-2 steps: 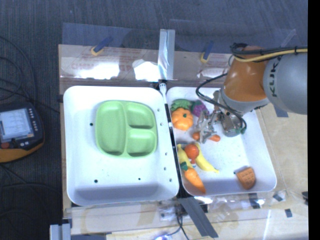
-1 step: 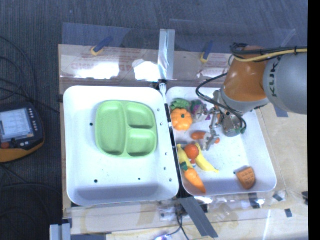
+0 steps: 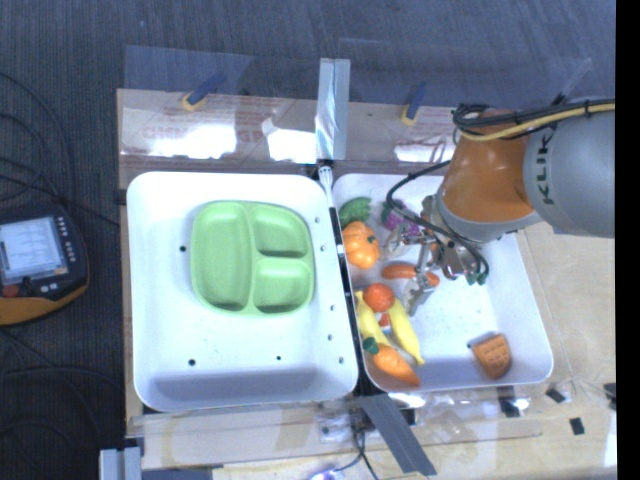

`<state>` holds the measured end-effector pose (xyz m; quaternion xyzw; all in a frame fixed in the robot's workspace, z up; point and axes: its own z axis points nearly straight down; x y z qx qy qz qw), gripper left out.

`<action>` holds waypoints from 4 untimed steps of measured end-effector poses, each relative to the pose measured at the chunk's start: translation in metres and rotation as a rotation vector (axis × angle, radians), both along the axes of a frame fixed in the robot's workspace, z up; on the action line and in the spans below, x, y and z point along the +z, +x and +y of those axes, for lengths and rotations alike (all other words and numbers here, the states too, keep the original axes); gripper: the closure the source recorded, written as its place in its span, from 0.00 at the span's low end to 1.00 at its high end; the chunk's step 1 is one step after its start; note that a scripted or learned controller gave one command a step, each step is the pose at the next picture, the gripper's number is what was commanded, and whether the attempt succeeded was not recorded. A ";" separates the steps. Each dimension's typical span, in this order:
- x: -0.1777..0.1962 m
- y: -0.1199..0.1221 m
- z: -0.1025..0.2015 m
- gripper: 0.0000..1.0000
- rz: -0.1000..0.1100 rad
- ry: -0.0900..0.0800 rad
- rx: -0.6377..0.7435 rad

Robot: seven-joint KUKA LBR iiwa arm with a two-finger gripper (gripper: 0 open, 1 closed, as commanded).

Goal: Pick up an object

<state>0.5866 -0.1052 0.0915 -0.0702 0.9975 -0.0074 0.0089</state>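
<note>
Nearest the camera, the right bin (image 3: 520, 363) holds an orange wedge (image 3: 491, 354), a carrot (image 3: 392, 363) and a banana (image 3: 402, 330) along its left wall, with a tomato (image 3: 377, 296) and an orange fruit (image 3: 361, 248) beyond. The pincer (image 3: 420, 290) hangs just beside the tomato; whether it is spread or pinching cannot be told. A sound pick needs one isolated item, centred, approached straight down. Wrist cabling obscures the fingertips. The left bin (image 3: 160, 368) carries a green tray (image 3: 250, 256).

— What sits in the left bin (image 3: 160, 368)?
— A green tray (image 3: 250, 256) with three sections, near its far edge.
— And off the bench?
— A handheld screen (image 3: 38, 258) and black cables (image 3: 50, 408), on the carpet (image 3: 300, 8).
</note>
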 end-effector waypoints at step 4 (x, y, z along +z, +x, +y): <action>-0.001 -0.027 -0.033 0.00 0.003 0.012 -0.058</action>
